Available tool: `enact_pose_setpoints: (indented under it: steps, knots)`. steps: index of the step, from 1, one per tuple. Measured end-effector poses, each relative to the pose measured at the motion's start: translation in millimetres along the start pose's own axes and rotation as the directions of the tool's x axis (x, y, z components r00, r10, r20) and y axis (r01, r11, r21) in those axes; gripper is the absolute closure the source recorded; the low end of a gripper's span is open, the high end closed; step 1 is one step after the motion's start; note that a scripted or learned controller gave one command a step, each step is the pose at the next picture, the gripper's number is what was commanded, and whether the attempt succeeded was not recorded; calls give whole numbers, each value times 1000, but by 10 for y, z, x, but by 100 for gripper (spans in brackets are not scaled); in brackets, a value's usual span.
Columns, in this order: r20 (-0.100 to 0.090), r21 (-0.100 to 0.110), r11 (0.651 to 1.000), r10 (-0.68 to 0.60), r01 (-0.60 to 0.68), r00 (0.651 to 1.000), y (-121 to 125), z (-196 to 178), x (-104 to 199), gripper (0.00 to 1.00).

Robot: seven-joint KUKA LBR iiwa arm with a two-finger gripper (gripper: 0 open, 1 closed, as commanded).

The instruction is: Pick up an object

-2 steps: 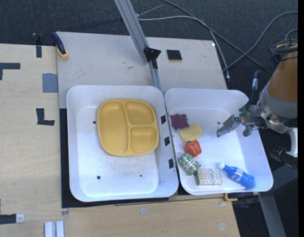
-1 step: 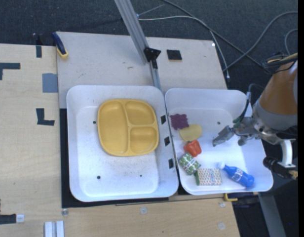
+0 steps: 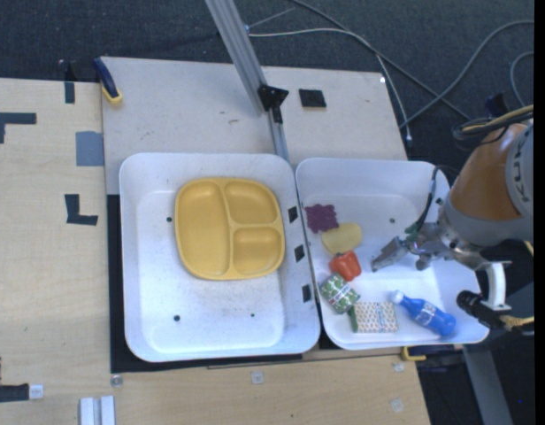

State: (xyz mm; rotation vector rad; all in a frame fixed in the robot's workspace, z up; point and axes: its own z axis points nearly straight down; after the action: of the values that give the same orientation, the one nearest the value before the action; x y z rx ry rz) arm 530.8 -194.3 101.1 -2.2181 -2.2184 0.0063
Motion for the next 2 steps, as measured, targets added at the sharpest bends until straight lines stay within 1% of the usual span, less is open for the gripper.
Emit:
enact_pose_setpoints:
  steps: [1,2]
  knots:
    - [2,-6,1000,-1,1,1000,9,145,-5,0]
    - [3,-12,1000,-1,1,1000,25,25,-2,100]
